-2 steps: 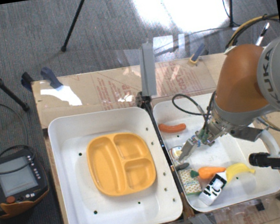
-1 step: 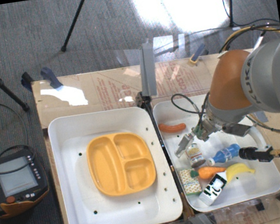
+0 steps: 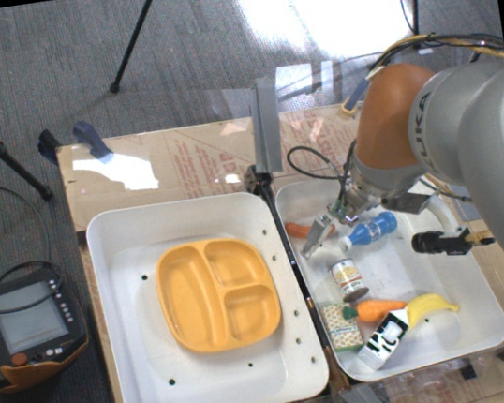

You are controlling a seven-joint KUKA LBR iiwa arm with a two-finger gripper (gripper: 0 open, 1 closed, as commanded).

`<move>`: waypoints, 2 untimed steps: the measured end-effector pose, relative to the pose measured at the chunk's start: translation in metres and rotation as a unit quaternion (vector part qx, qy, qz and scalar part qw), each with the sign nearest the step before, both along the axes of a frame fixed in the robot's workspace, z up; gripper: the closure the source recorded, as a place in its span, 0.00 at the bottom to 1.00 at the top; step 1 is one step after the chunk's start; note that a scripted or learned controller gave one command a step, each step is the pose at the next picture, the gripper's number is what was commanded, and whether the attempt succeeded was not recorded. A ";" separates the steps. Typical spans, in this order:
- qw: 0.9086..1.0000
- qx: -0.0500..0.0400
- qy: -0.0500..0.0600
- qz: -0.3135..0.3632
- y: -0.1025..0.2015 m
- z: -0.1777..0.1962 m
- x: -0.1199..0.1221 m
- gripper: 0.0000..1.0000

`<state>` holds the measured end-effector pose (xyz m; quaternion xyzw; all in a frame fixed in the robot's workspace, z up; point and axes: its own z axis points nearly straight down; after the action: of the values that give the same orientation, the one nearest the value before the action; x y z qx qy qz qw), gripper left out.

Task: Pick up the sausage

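Note:
The sausage [image 3: 296, 230] is a short reddish-orange piece lying in the right bin [image 3: 481, 302], close to its left wall near the back. My gripper [image 3: 319, 234] hangs low over the bin just right of the sausage, pointing down and to the left. Its grey fingers [image 3: 310, 244] stand open, and the sausage's right end lies right by them. Nothing is held between them.
A blue bottle [image 3: 371, 229] lies just right of the gripper. In front of it are a small can [image 3: 348, 277], a carrot [image 3: 380, 307], a banana [image 3: 433, 306], a black-and-white box [image 3: 385, 338] and a green packet [image 3: 343, 327]. A yellow divided plate [image 3: 217, 292] sits in the left bin [image 3: 137, 375].

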<state>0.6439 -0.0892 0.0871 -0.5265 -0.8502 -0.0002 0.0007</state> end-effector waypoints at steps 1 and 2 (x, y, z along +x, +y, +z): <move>1.000 0.000 0.000 0.001 0.000 0.010 0.001 1.00; 0.995 0.000 -0.001 0.097 0.065 0.101 0.001 1.00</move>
<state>0.6446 -0.0242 0.1878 -0.4415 -0.8973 -0.0005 -0.0003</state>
